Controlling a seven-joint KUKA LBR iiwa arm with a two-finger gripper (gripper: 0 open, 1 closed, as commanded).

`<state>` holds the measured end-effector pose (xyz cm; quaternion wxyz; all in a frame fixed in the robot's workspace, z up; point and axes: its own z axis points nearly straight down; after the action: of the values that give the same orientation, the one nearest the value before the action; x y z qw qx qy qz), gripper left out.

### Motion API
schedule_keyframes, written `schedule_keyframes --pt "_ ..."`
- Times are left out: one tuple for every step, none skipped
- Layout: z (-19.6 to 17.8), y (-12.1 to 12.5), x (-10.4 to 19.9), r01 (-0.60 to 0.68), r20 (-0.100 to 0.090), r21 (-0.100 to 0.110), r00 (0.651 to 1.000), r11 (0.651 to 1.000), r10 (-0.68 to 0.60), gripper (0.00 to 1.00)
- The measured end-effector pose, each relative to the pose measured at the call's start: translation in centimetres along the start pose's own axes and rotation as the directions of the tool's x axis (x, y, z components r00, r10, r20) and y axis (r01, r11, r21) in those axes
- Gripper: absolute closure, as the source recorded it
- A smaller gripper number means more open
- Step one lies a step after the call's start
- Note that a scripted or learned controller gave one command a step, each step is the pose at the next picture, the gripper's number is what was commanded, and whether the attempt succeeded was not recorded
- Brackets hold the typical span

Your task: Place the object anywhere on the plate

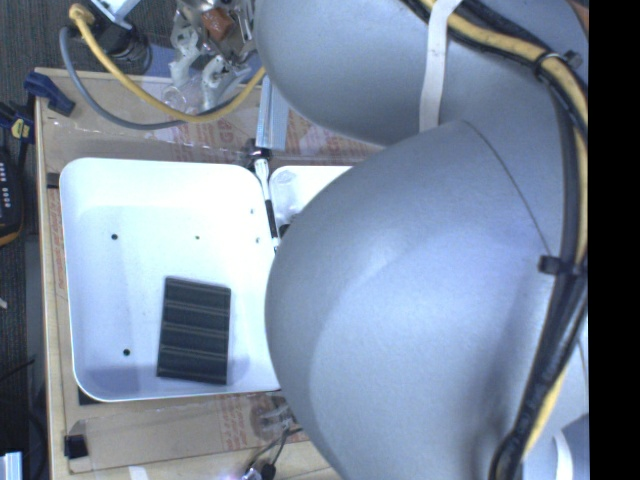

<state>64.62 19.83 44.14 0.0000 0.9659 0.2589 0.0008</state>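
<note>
Presumably early in the task: grey arm (430, 298) bulks across the right bin (320, 175), covering nearly all of it. Gripper's state: cannot tell, neither how far open nor whether it has hold of anything. Its place cannot be fixed either, so positions are reckoned from the arm that carries it.

Dark ribbed block (195, 330) lies flat on the floor of the left bin (100, 198), toward the near wall, just beside the arm's left flank and apart from it. Taken as the object to move; nothing grips it.

Small pale rounded thing (283, 184) peeps out at the arm's upper left edge, inside the right bin. Plate rim? Too little visible to say.

Judged step: pick not yet made. Next move calls for bringing the gripper over the block, square to its long sides, then carrying it across the divider to the plate.
</note>
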Motion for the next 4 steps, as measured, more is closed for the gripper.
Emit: schedule_keyframes --pt "-1.0 0.1 0.0 0.002 -0.004 -0.003 1.000 1.000 -0.002 1.00" --pt "0.0 -1.7 0.9 -0.313 0.000 -0.001 0.950 0.950 0.313 1.00" --pt "12.5 -4.2 -3.6 -0.263 0.008 -0.003 0.965 0.965 0.263 1.00" --pt "27.9 -8.3 -10.5 -0.311 0.011 0.002 0.950 0.950 0.311 1.00"
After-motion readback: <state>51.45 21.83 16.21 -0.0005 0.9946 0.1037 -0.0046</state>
